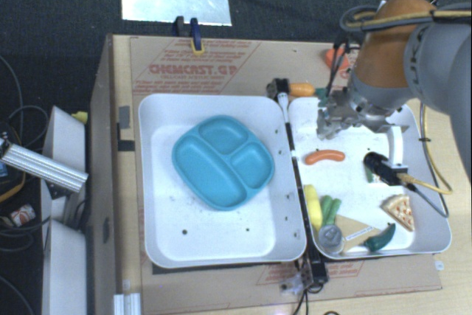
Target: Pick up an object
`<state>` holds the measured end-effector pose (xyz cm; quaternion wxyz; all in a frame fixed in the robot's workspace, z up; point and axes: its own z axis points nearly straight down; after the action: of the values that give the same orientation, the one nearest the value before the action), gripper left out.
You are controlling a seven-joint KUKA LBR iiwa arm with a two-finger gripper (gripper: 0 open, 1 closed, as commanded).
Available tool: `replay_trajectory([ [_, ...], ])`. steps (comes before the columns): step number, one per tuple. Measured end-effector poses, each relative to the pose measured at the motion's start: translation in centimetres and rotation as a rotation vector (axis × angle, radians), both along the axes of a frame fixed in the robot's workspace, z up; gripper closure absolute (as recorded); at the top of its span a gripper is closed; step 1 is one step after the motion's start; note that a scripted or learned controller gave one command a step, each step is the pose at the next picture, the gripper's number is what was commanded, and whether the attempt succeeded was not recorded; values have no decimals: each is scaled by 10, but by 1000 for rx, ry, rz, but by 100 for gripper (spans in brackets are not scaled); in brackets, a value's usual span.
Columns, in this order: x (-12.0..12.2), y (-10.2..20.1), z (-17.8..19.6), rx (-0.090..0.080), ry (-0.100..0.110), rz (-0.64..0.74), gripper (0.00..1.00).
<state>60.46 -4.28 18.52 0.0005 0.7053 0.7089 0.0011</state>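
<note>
Hovering with the gripper (330,123) over the upper part of the right bin (435,232), nothing visibly held; impossible to tell how it is set from this angle. Lying just below it, near the left wall, an orange sausage (325,156), long axis running left to right. Probably needing only a short descent toward the front.

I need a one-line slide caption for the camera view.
End effector hovers above the sausage in the right bin.
</note>
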Motion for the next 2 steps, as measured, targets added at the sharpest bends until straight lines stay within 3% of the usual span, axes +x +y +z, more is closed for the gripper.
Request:
replay_trajectory([
  [1, -43, 58, 60, 0, -1, -1, 100],
  [2, -16, 15, 4, -2, 2, -5, 100],
])
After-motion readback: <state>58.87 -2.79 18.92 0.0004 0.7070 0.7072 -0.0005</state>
